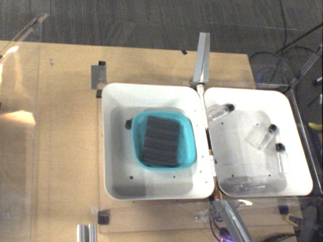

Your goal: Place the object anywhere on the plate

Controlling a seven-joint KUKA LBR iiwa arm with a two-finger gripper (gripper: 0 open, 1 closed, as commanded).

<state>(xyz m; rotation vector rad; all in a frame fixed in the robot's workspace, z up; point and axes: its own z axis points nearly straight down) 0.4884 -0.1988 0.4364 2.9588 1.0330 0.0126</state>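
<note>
- As seen from above at a slant: two shallow white bins touching side by side on the bench (pixel 55 150).
- Left bin (pixel 113 135): teal plate (pixel 187 135) lying flat near the middle.
- Dark grey ribbed block (pixel 160 141): resting on the plate, inside its rim, long side running front to back.
- Right bin (pixel 298 150): clear vials with black caps (pixel 262 135), scattered and apart from one another.
- Gripper opening and load: cannot tell.

A dark ridged block (pixel 161 141) lies on the teal plate (pixel 189 140) in the left bin (pixel 113 135) — clear vials (pixel 262 136) in the right.
</note>
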